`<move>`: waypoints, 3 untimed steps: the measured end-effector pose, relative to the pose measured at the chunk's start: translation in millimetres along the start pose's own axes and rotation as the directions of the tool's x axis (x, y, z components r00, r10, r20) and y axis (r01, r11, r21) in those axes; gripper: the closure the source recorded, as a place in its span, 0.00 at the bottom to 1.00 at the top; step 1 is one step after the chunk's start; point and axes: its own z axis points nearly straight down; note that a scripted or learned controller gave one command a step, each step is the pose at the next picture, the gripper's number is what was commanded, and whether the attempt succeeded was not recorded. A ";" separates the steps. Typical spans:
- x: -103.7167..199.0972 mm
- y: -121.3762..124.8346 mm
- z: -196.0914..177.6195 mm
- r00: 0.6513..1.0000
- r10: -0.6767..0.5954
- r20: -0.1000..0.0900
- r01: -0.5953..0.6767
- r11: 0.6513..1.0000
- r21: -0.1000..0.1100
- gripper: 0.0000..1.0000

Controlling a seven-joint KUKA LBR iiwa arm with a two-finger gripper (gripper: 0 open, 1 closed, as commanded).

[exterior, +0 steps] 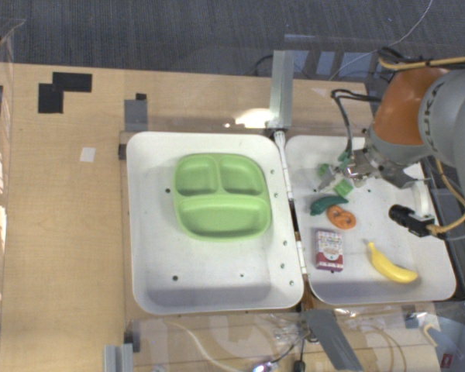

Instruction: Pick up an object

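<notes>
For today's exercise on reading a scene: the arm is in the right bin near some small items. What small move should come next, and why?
Probably a short descent onto the light green piece. The gripper sits right above it at the back of the right bin, while the dark green item, orange fruit, snack packet and banana lie farther off. Nothing visibly sits in its grasp.

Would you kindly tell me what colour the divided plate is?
Light green; the divided plate shows best in the camera view.

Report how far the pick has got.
Done: the gripper is low over the right bin, beside a small green piece. In hand: nothing visibly lifted. Left: grasp and raise one; the banana, orange item and packet lie flat.
</notes>
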 end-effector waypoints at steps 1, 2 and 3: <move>-0.3 2.3 -12.7 1.000 0.000 0.001 0.000 1.000 -0.007 1.00; 42.7 30.0 -90.1 0.999 0.033 -0.001 -0.033 0.999 0.000 1.00; 42.4 29.8 -89.8 0.999 0.033 0.000 -0.033 0.999 0.001 0.00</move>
